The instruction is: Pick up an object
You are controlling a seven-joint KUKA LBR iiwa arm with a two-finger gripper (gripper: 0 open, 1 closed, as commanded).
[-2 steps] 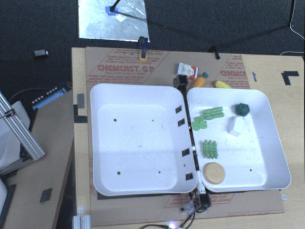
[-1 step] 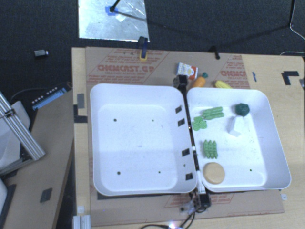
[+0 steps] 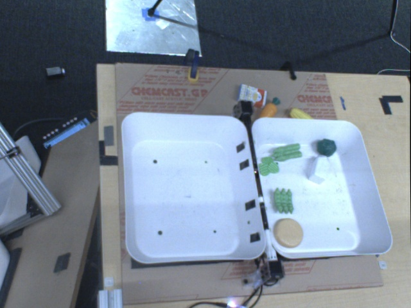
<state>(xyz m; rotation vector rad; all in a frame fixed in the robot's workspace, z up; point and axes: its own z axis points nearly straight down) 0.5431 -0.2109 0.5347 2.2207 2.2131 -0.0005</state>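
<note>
You cannot tell whether the claw is open or closed, so how far it is from any object cannot be told either. What you can check is where the objects lie.

All objects that can be picked are in the right bin (image 3: 371,178), the one on the side where the arm reaches in. Near its far right corner you see a dark green round object (image 3: 326,147). Just below it and a little to the left lies a small white block (image 3: 315,170), close to it but apart. To the left of these is a long light green piece (image 3: 286,152), lying almost across the bin. A smaller green leafy piece (image 3: 268,167) sits just beside its left end, near the wall between the two bins. They look to be touching, but the view is too coarse to be sure. Lower in the bin you find a ridged green piece (image 3: 283,200), and below it a tan round disc (image 3: 288,232) in the near left corner, close to the rim.

The left bin (image 3: 186,185) stands against the right one, with dark clips along the joint.

Both bins rest on a brown sheet with red print (image 3: 167,85) that covers the counter (image 3: 398,140). Behind the right bin, on this sheet, lie an orange object (image 3: 268,110), a yellow object (image 3: 298,114) and a small white and red packet (image 3: 251,95).
</note>
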